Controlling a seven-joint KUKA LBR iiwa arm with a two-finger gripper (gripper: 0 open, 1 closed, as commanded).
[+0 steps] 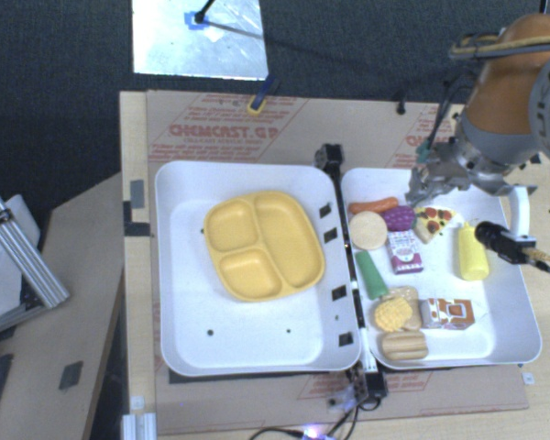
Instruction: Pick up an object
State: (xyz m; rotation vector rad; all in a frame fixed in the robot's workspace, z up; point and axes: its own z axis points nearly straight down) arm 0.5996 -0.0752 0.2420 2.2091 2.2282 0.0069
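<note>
Hovering: I am holding the gripper (420,186) over the back of the right bin (518,333), just above the toy food.
Jaws: I am unable to tell their state; blur and the wrist are hiding them.
Progress: I am judging the pick as not yet done; every item is lying in the bin, and I am seeing nothing lifted.
Nearest targets: the pizza slice (434,220), purple grapes (399,217) and sausage (374,205) are lying just below the gripper.
Remaining: I am still needing to descend, close on one item and raise it.
Crowding: the grapes are touching the round cracker (368,231) and carton (404,251), so a clean grasp is looking tight.
Other items: a yellow bottle (472,252), green stick (370,275), waffle (393,314), box (447,313) and bun (402,345) are sitting nearer the front.
Left bin (179,246): it is carrying a yellow tray (261,244), well apart from the gripper.
</note>
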